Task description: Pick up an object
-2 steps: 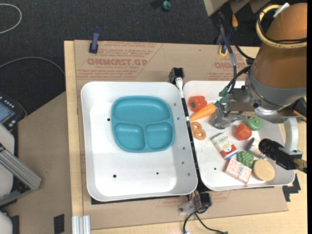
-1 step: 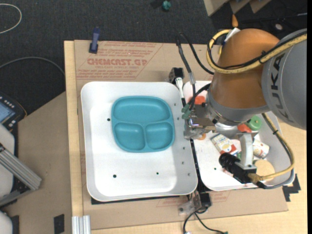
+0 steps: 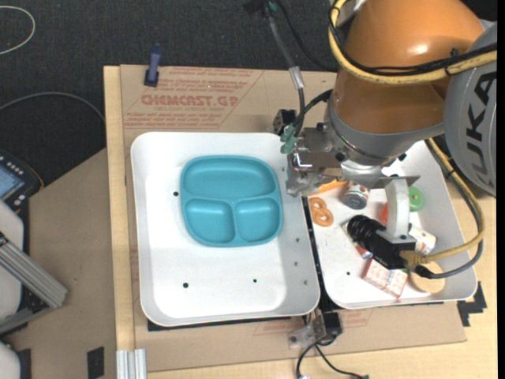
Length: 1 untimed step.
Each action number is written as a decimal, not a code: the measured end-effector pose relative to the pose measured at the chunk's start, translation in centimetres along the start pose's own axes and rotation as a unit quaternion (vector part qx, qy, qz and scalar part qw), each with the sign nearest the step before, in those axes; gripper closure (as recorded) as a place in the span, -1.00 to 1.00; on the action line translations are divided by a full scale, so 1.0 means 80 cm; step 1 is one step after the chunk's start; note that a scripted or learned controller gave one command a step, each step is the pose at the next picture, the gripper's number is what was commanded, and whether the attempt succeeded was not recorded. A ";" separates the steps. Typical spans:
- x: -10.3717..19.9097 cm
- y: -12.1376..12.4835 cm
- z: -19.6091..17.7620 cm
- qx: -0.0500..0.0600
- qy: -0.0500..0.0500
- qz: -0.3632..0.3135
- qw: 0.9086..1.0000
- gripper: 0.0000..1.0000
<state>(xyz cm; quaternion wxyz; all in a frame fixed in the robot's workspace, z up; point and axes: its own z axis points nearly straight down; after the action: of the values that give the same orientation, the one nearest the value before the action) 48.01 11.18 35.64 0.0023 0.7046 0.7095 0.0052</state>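
The end effector hangs just right of the blue tray; its grip cannot be told.

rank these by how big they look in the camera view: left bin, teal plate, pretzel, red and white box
1. left bin
2. teal plate
3. red and white box and pretzel: both are small and look much alike in size, so they are not ranked
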 end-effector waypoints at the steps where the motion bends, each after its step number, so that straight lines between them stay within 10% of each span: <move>1: -0.060 -0.002 0.037 0.008 -0.002 0.006 1.000 1.00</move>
<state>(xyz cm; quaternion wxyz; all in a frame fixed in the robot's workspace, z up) 47.89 6.39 32.67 -0.0017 0.7089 0.7053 -0.0021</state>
